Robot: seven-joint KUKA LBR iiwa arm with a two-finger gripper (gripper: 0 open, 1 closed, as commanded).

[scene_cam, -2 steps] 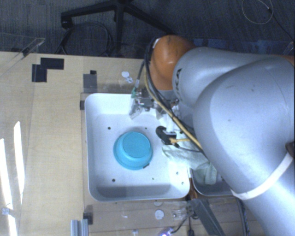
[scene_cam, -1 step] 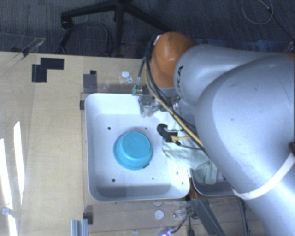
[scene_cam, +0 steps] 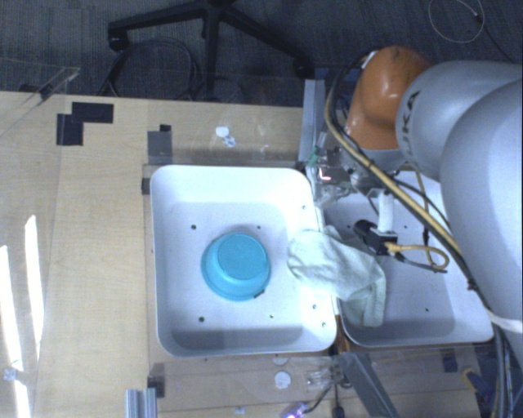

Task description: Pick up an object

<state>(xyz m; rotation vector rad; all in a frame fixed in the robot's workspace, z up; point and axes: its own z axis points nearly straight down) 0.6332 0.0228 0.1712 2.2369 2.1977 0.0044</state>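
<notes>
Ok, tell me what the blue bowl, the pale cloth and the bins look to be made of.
Blue bowl: likely plastic, uniform colour, smooth matte surface, lying upside down. Pale cloth: soft woven fabric, judging by its limp folds as it drapes over the wall between the bins. Left bin: apparently moulded white plastic, faint sheen, rounded corners.

A robotics lab. A wooden bench point(scene_cam: 90, 269) carries two shallow white bins point(scene_cam: 176, 326) under a cabled grey arm point(scene_cam: 466, 147). A black stand base point(scene_cam: 208, 24) sits on dark carpet, frame top.
</notes>
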